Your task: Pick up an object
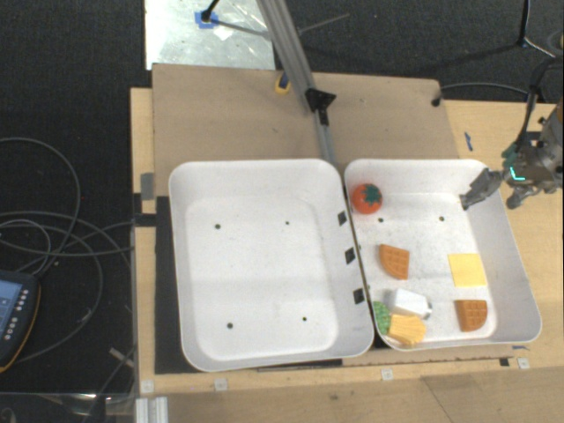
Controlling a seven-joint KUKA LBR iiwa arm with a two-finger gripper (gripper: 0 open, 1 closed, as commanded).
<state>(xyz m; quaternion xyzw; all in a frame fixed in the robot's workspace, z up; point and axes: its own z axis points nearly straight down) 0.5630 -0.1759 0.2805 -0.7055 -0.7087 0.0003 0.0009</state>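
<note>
Tan bench (388,113) on dark cabled floor (62,104); end effector (495,192), fingers apart, holds nothing.

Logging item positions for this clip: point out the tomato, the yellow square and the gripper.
tomato (367,198), camera view, on its red body.
yellow square (467,270), camera view, on the middle of its flat top.
gripper (495,189), camera view, midway between its tips, over the right bin's far corner.

My one fixed cam, up above the bench (414,126), angled down, both white bins (256,263) in frame, not close
</note>
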